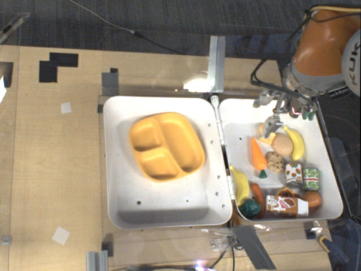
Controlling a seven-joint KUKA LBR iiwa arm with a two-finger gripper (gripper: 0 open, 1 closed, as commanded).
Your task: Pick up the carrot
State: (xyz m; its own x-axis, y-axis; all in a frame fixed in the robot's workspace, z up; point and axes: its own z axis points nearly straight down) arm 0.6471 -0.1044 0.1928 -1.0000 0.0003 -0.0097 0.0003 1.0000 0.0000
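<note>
The carrot, orange with a small green tip at its lower end, lies at a slight slant in the right-hand white bin, left of centre among a crowd of toy foods. Touching it on the right are a brown speckled cookie and, just above that, a tan rounded bread roll. A yellow banana curves along the roll's right side. Lower in the bin stand two small cans side by side, with a brown-labelled carton lying flat near the lower rim. A second banana rests against the bin's left wall, with a dark green vegetable below it in the lower left corner.

The gripper hangs over the upper part of this bin, above the carrot and close to the roll and a yellow piece by it; whether its fingers stand apart or together cannot be told at this angle. The arm's orange band fills the upper right of the frame, with black cables looped beside it.

In the left-hand bin, at centre frame, sits a yellow divided plate, tilted, with three compartments. The wooden bench stretches to the left, marked with black shapes at upper left.
</note>
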